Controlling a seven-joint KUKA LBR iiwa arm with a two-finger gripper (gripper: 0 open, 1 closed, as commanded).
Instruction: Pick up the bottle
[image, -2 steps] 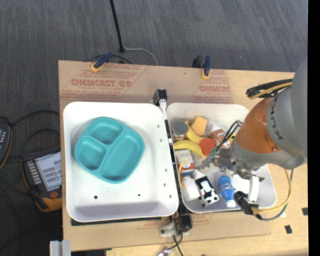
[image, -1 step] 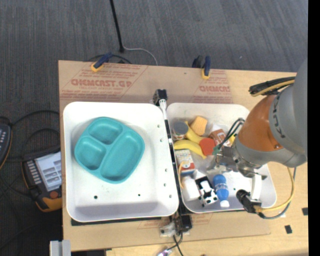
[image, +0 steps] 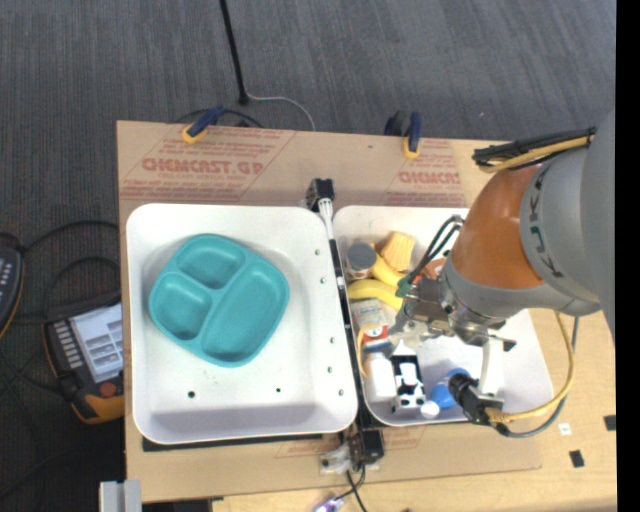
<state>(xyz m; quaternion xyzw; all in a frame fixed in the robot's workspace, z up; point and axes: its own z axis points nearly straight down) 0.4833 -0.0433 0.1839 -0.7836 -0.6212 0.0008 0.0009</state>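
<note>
1. Nearest, at the near end of the right bin (image: 527, 378), lies a white container with black patches (image: 405, 382). I take it for the bottle, though its shape is too cluttered to be sure. It lies on its side close to the near wall, with a small blue thing (image: 455, 383) just to its right, so there is little open room on those sides.
2. Just beyond it, the gripper (image: 428, 308) hangs over the middle of that bin, reaching in from the right. Whether it is open or closed cannot be told from this angle, and nothing shows as held. It probably sits there to come down on the clutter from above, the one side that looks free.
3. Further back, a banana (image: 368, 292) rests against the bin's left wall, with a yellow-orange piece (image: 397, 248) and a dark round can (image: 358, 258) crowded into the far left corner.
4. To the left, the left bin (image: 165, 405) holds a teal divided plate (image: 220, 298) and has bare floor all around it.
5. Farthest, two clamps (image: 203, 123) pinch the board's far edge, seemingly to stop it from sliding.
</note>
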